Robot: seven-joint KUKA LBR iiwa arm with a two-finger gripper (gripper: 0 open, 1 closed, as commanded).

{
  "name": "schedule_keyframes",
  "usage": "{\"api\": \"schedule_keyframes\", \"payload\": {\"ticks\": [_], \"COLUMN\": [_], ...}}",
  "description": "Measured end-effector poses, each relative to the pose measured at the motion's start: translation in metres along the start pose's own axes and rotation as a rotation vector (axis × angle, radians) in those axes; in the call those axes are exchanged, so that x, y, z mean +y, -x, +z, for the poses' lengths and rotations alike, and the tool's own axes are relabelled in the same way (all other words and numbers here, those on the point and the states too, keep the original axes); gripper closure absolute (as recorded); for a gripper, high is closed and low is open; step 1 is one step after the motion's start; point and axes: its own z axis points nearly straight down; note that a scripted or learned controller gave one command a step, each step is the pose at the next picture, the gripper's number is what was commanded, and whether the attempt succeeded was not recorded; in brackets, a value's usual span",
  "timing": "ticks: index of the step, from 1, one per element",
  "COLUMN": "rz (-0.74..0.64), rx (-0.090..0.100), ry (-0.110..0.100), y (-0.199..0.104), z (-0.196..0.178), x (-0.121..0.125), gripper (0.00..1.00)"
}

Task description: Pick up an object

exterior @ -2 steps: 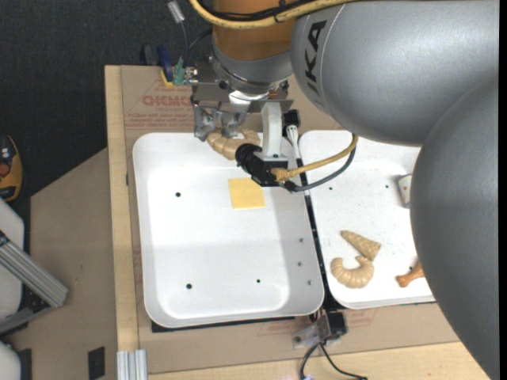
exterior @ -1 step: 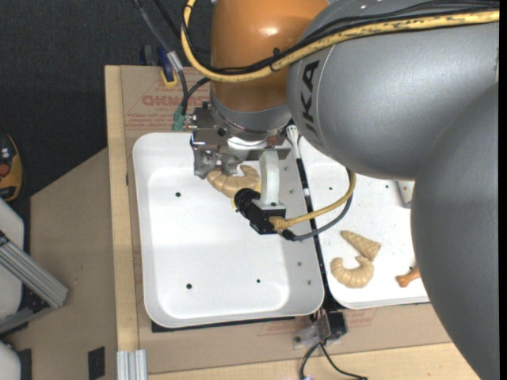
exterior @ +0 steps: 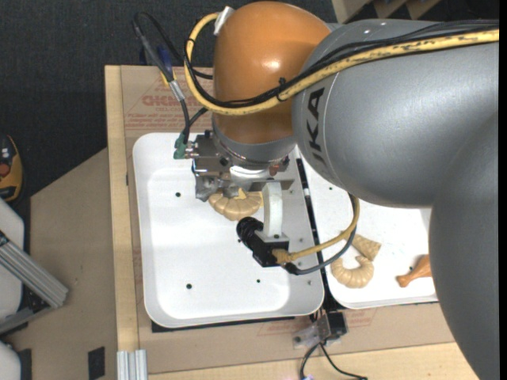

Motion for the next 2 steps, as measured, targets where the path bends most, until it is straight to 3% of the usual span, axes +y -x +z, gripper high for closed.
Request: {"api": "schedule_keyframes", "payload": {"ticks": [1,2], "rz": [-0.004,0.002], "rx": [0.012,-0.004], "ry": [0.023,-0.006], "y": [-0.001,0.0], "z": [-0.168,-0.048], "x": [-0.039,-0.039], "gripper": [1.0,1.0]}}
